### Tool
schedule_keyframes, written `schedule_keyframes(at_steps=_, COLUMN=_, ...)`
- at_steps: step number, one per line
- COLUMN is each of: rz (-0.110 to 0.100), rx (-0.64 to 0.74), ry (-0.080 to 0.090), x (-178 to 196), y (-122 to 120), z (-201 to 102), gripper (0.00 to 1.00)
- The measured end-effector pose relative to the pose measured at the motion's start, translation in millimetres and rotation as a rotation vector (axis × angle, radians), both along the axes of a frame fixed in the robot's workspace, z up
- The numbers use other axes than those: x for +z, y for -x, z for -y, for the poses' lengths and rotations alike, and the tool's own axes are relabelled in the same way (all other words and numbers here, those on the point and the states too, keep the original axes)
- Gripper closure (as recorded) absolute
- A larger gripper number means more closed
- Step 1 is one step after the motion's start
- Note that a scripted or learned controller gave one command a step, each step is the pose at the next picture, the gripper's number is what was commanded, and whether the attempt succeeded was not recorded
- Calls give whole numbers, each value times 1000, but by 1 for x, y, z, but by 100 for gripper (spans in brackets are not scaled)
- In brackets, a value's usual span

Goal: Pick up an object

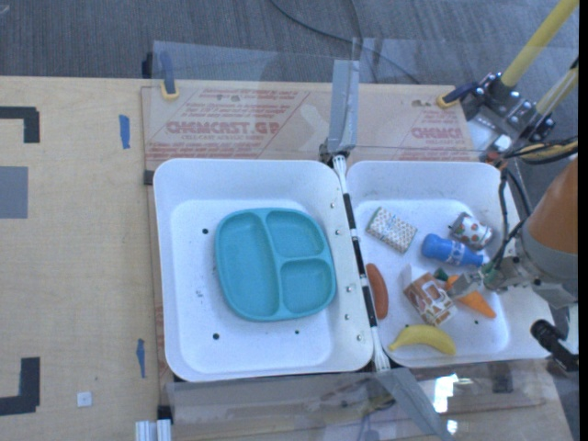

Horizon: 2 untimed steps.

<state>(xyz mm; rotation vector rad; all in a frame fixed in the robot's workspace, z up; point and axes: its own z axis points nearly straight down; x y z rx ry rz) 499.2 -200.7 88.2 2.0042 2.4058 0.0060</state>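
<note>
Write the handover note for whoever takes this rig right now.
Claw: low at the right bin's right side, among the toys; grip state unclear.
Right bin: patterned block, blue bottle, small cup, hot dog, brown box, carrot, banana.
Left bin: teal tray.
Done: nothing visibly lifted.
Left: grasp one object and raise it.

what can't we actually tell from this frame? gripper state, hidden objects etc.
- Gripper: small and tangled among cables in the camera view; finger state unreadable, contact with anything unclear.
- Arm: cut off by the right edge.
- Carrot: its near end is crowded by the gripper; touching or apart, cannot tell.
- Patterned box and brown packet: print too small to read.
- Small cup: blurred, markings unclear.
</note>
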Motion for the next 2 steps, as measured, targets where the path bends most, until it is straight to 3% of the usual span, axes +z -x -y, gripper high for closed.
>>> schedule_keyframes(at_steps=1, rz=6, rx=-4, ry=2, x=12, y=-1, z=2, gripper=100)
schedule_keyframes(at_steps=2, rz=-7, rx=-119, ry=-3, x=132, y=-28, z=-28, gripper=100)
